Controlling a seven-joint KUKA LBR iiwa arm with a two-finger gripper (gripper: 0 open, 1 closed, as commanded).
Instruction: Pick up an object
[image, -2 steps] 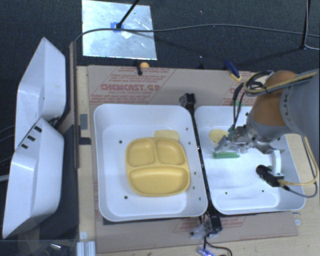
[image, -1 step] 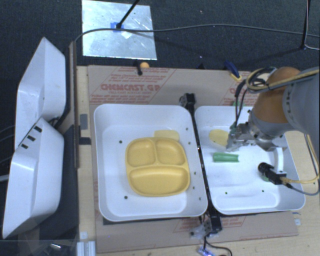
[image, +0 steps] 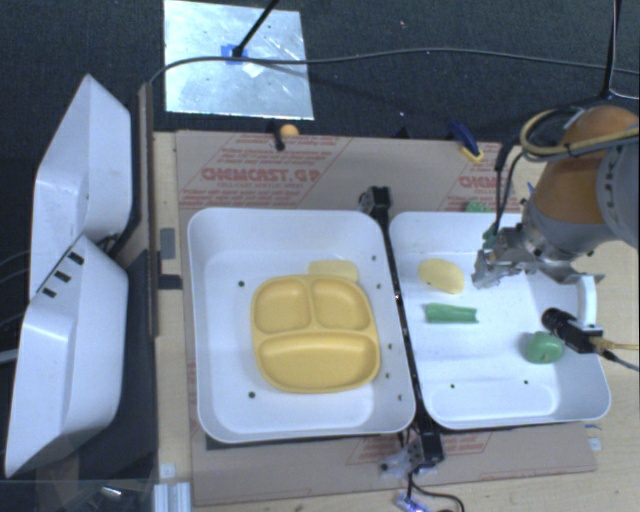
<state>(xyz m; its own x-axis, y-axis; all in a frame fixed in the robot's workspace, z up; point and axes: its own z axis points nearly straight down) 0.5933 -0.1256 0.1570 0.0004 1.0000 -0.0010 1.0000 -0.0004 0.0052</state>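
- Two shallow white bins side by side on a cardboard-topped bench; left bin, right bin.
- Left bin: yellow three-compartment tray lying flat near the middle; pale yellow flat piece touching the tray's edge at 12 o'clock.
- Right bin: pale yellow rounded object toward 10 o'clock from the bin's middle; green elongated object just below it, lying roughly sideways, apart from it.
- Green rounded object toward 4 o'clock in the right bin, beside a black part of the arm's fittings.
- Arm comes in from 3 o'clock, orange band above the wrist.
- Gripper sits over the right bin toward 1 o'clock, just at 3 o'clock of the pale yellow rounded object, not touching it as far as seen.
- Pincer state: cannot tell, tips too small and blurred; nothing seen between them.
- Grey metal sheet on dark floor past the bench at 12 o'clock.
- Two more white bins propped at the bench's 9 o'clock side.
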